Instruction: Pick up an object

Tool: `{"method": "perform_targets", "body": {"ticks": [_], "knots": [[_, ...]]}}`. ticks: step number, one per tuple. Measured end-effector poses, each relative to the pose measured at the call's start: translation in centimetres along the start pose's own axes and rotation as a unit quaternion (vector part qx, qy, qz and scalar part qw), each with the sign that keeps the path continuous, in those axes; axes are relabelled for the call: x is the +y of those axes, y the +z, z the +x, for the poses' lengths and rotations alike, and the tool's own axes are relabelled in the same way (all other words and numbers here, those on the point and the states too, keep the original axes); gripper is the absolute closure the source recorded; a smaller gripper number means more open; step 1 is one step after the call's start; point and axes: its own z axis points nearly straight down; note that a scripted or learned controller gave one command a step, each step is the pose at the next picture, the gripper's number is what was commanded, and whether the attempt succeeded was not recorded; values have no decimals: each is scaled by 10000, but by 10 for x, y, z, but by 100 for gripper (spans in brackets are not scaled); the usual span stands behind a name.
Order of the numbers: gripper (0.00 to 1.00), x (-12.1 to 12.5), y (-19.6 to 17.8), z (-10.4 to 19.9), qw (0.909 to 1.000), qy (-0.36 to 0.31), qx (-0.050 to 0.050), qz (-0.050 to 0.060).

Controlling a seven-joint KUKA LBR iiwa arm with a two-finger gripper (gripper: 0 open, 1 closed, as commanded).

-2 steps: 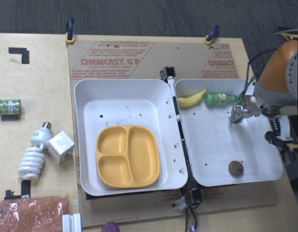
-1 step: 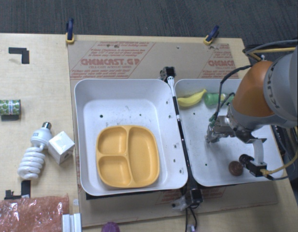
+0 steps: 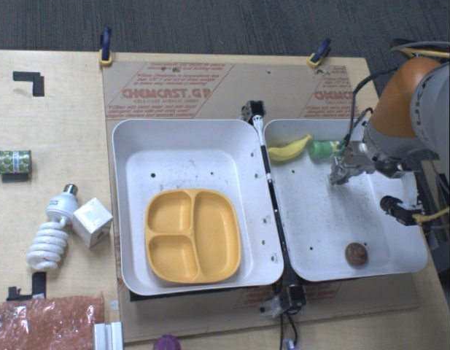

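Banana (image 3: 289,149) just beside end effector (image 3: 340,173)

1. Two white bins (image 3: 130,195) are counted on the bench (image 3: 49,122).
2. One yellow tray (image 3: 193,235) with three compartments is seen in the left bin.
3. Three things are counted in the right bin: one banana (image 3: 289,149), one green thing (image 3: 322,149), one brown ball (image 3: 356,254).
4. One bulb (image 3: 49,238), one white cube (image 3: 92,222) and one can (image 3: 14,163) are counted beside the bins.
5. Two blue clamps (image 3: 106,46) are seen at the board's far edge.

Robotics lab: grey arm (image 3: 421,115) over white bins (image 3: 130,195) on clamped board (image 3: 173,86), cables trailing.
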Motion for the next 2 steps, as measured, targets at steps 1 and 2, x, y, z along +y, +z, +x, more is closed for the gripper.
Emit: {"method": "perform_targets", "body": {"ticks": [1, 2], "knots": [[0, -93, 0, 13, 10000, 19, 6, 5], [0, -29, 0, 10, 10000, -2, 2, 1]]}}
